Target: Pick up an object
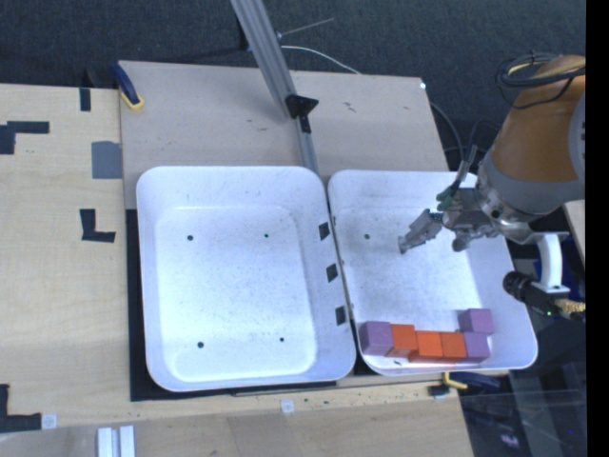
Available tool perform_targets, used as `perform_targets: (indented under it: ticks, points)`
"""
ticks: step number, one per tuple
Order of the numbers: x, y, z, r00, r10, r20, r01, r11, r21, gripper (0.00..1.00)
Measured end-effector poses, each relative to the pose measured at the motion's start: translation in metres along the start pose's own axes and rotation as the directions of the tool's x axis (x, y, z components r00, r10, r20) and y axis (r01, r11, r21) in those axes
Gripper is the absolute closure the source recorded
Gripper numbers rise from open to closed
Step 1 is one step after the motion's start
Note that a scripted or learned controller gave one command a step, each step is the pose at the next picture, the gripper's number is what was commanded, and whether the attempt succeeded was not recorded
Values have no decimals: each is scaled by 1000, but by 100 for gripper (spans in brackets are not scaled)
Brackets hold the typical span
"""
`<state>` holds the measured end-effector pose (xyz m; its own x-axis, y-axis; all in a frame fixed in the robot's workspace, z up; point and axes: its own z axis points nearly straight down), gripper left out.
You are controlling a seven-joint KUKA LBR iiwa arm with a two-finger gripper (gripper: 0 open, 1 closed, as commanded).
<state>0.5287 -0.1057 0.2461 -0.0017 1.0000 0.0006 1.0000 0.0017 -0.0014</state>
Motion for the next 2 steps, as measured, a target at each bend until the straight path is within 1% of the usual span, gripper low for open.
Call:
perform_targets:
  ticks: [1, 2]
  points:
    - [28, 8, -51, 1000, -3, 0, 3, 1000, -5, 0]
    - [50, -42, -38, 1000, 1, 0, -1, 1000, 3, 0]
